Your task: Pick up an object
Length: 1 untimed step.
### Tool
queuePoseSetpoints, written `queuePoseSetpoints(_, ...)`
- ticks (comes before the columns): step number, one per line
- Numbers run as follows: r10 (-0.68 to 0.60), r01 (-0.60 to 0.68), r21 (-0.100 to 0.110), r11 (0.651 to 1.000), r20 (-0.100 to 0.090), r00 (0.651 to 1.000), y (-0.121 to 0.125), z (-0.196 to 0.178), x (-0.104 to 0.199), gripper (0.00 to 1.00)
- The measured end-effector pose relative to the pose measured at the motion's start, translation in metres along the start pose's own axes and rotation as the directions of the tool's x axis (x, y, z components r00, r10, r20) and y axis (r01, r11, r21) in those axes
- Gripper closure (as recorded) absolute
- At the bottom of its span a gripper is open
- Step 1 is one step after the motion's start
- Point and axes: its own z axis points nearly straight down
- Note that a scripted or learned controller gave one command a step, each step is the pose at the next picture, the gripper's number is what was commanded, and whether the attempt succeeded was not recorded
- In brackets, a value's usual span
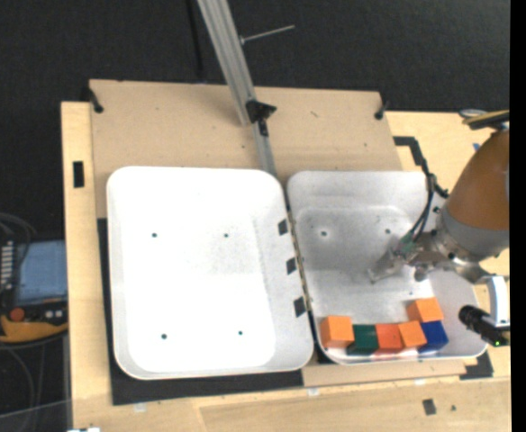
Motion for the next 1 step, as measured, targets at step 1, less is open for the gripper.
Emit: queuePoseSetpoints(1, 0.008, -0.008, -0.011, 1.000, -0.001, 1.000, 0.0028, -0.0148, -0.0006, 1.00)
